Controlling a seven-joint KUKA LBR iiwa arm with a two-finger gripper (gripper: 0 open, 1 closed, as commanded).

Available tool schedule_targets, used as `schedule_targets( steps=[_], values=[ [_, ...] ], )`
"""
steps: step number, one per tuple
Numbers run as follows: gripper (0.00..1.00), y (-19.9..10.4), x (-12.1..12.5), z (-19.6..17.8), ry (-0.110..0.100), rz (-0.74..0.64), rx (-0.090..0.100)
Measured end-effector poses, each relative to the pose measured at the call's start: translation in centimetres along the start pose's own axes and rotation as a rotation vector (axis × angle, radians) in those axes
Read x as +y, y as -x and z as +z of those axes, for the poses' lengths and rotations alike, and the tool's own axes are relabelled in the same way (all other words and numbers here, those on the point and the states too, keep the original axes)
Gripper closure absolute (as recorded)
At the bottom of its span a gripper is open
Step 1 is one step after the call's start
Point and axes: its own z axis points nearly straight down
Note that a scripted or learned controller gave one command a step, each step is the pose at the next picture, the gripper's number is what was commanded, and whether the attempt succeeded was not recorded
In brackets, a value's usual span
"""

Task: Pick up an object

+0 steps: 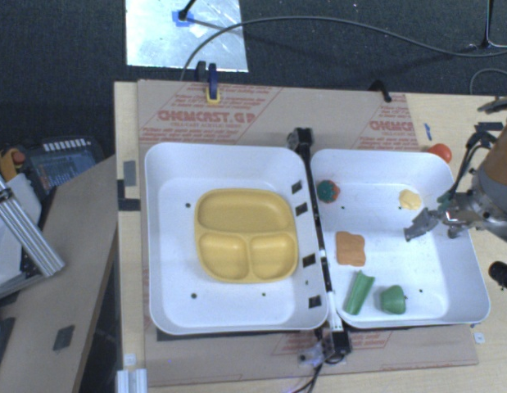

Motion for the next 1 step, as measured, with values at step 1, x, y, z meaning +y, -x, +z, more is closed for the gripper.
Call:
schedule_targets(
  steps=[1],
  values=[
    [0.0,-0.04,0.32,-0.65,0.012,-0.003,-0.003]
  ],
)
